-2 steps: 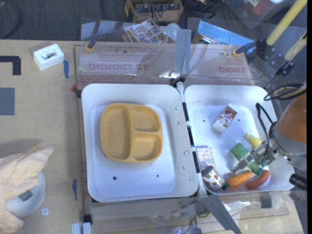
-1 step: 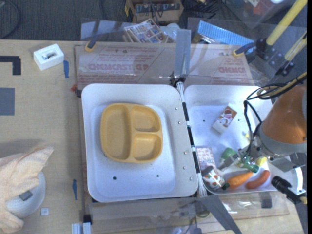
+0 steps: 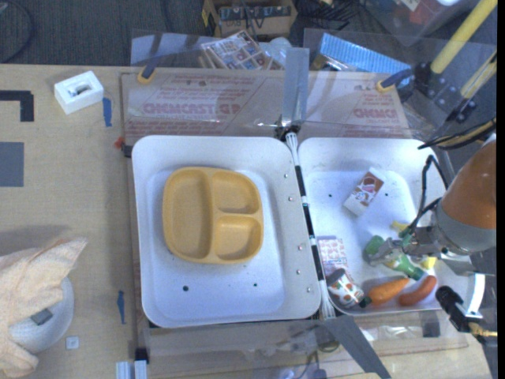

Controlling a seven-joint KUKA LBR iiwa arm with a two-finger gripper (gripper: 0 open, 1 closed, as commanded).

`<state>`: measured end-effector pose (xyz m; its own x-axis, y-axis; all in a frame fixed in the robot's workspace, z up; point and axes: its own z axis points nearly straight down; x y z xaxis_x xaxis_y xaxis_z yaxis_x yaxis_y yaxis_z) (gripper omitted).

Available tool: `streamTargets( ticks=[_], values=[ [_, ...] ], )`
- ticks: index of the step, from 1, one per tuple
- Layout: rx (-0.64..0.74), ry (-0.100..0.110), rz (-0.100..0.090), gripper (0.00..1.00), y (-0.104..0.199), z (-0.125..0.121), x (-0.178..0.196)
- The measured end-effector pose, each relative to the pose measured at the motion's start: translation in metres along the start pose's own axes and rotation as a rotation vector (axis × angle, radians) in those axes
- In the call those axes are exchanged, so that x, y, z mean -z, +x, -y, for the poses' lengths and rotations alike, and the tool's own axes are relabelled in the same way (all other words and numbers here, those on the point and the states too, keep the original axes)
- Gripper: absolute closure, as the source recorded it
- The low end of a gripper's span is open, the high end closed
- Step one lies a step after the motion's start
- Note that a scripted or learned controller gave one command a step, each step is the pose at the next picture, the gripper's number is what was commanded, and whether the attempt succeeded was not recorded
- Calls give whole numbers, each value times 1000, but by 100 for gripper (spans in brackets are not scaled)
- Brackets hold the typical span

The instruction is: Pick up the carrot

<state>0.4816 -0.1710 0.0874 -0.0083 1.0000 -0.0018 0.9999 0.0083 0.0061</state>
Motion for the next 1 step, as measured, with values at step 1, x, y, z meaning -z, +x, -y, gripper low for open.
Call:
streamTargets(
  ticks=[1],
  values=[
    [-195,-6,11,0,64,0,2]
  ],
)
